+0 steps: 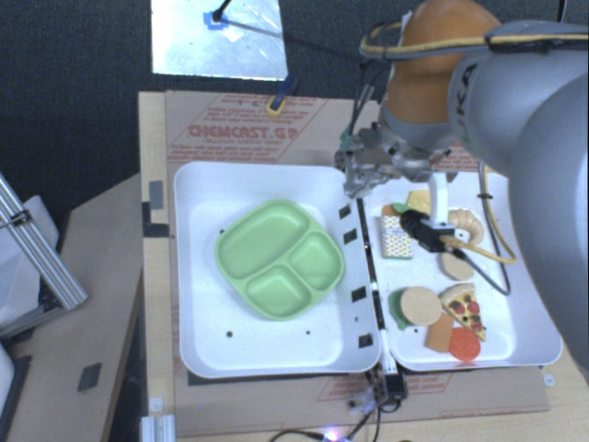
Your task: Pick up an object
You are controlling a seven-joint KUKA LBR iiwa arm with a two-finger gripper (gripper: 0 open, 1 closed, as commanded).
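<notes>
My gripper (355,182) hangs over the far end of the divider between the two bins, at the top left corner of the right bin (529,325). Nothing shows between its tips. Just right of it and nearer lie a checked cracker packet (396,237), a yellow cheese piece (419,199) and a croissant (466,219). Toward the front of that bin are a beige oval piece (456,266), a burger (419,307), a pizza slice (463,304), an orange piece (440,335) and a red tomato slice (465,344).
The left bin (198,339) holds a green divided plate (279,259) near its middle. Black clips run along the divider (368,284). The grey arm and its orange band overhang the right bin's far right side. A shiny sheet (218,26) lies behind the bench.
</notes>
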